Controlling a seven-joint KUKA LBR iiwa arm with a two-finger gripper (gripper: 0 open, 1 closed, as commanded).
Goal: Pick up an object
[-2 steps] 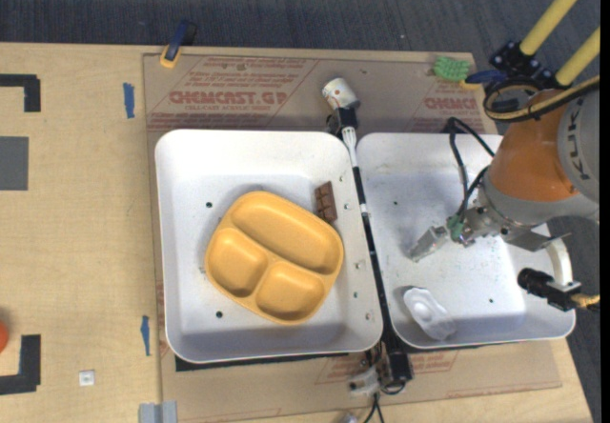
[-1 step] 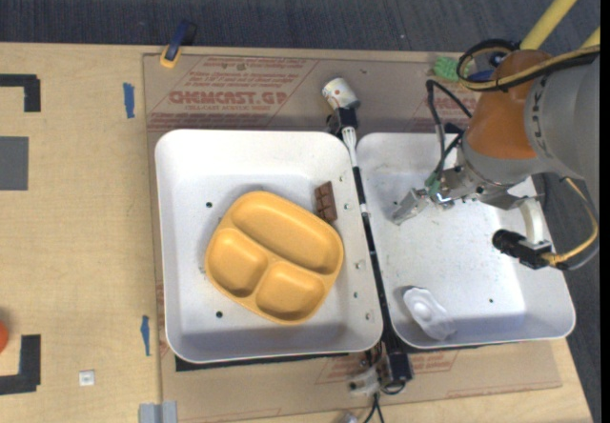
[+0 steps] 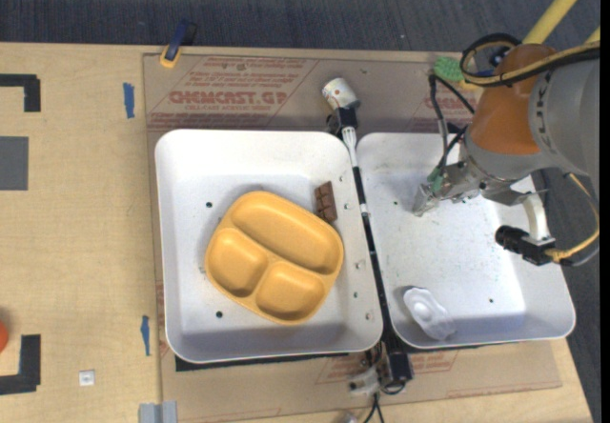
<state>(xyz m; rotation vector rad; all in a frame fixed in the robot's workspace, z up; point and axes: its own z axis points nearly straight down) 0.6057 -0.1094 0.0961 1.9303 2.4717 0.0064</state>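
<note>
We log the gripper (image 3: 426,197) low in the right bin (image 3: 477,259), finger state indiscernible, far from the clear plastic item (image 3: 426,310), presumably probing.

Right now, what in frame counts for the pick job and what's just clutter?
Job:
- yellow three-compartment plastic tray in the left white bin
- small brown block beside it
- clear crumpled plastic piece in the right white bin
- hand over the right bin

Lying about:
- blue and yellow clamp on the bench
- blue tape strips
</note>
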